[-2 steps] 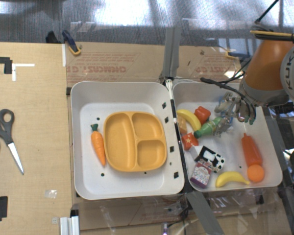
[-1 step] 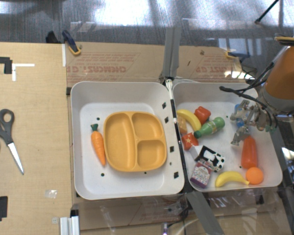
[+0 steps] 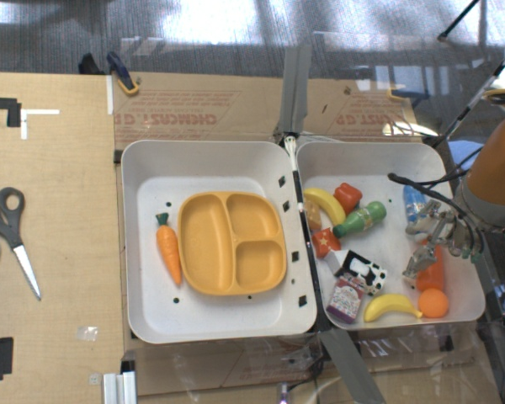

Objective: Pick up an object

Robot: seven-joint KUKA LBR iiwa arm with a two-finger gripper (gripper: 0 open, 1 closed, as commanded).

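Note:
My gripper (image 3: 422,255) hangs low over the right side of the right bin (image 3: 379,162), reaching in from the right. Its tip is right beside or touching a red-orange piece (image 3: 433,276); I cannot tell whether it grips it. An orange ball (image 3: 434,303) and a yellow banana (image 3: 390,308) lie just in front of it. A blue item (image 3: 412,202) sits behind the gripper. Further left in this bin are a green bottle (image 3: 361,219), a red pepper (image 3: 348,195), a second banana (image 3: 325,204), a small red piece (image 3: 325,241), a black-and-white toy (image 3: 361,270) and a purple packet (image 3: 345,300).
The left bin (image 3: 143,251) holds a yellow divided plate (image 3: 232,242) and a carrot (image 3: 168,251) beside it. Scissors (image 3: 15,234) lie on the wooden bench at the far left. A black cable (image 3: 421,182) loops from the arm over the right bin's back.

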